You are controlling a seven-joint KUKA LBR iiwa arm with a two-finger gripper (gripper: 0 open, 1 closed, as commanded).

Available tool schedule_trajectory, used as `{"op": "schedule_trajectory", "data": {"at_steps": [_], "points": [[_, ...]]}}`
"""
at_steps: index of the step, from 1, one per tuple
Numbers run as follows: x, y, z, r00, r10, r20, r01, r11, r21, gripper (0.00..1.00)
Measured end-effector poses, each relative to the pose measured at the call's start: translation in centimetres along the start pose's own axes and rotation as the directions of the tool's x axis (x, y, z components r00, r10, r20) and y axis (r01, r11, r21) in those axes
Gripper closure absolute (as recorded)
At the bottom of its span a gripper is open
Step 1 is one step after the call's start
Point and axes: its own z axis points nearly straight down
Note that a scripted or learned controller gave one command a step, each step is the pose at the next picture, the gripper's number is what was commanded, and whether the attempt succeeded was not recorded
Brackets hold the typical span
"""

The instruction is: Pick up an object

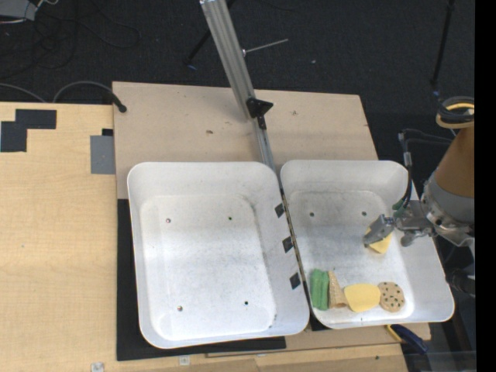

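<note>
Grey two-finger gripper (385,235) sat low in the right shallow white plastic bin (341,178), fingers clamped on a small pale-yellow wedge-shaped object (379,244) near its right wall. No legible labels or writing. Both bins rested on a tan board (194,122) over dark carpet; the left white bin (201,254) adjoined.

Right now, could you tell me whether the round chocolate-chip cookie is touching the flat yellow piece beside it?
Touching: in the camera view the round chocolate-chip cookie sits against the flat yellow piece, their edges meeting with no white bin floor between them.
</note>
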Motion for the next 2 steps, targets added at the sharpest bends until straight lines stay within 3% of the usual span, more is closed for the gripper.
{"op": "schedule_trajectory", "data": {"at_steps": [2], "points": [[0.9,0.0,7.7,1.000,0.003,0.002,-0.003,1.000,-0.006,0.00]]}}
